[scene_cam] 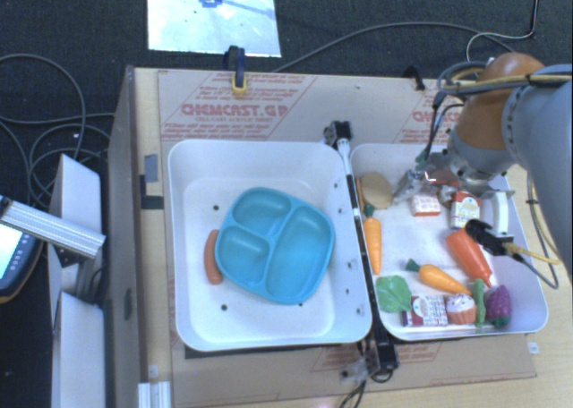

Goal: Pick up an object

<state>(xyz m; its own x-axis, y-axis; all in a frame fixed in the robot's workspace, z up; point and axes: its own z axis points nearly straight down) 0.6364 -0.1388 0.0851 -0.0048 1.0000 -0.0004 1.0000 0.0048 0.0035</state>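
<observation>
The right bin holds several toy foods: a tan round piece, a small white and red box, a second small box, a carrot by the left wall, a red-orange carrot, a third carrot, a green leaf, a flat packet, a cupcake and purple grapes. My gripper is low over the far part of this bin, between the tan piece and the white and red box. Its fingers look spread, with nothing between them.
The left bin holds a blue divided plate and a reddish sausage beside it. A black divider rail runs between the bins. The grey arm hangs over the right bin's far right corner, and cables trail there.
</observation>
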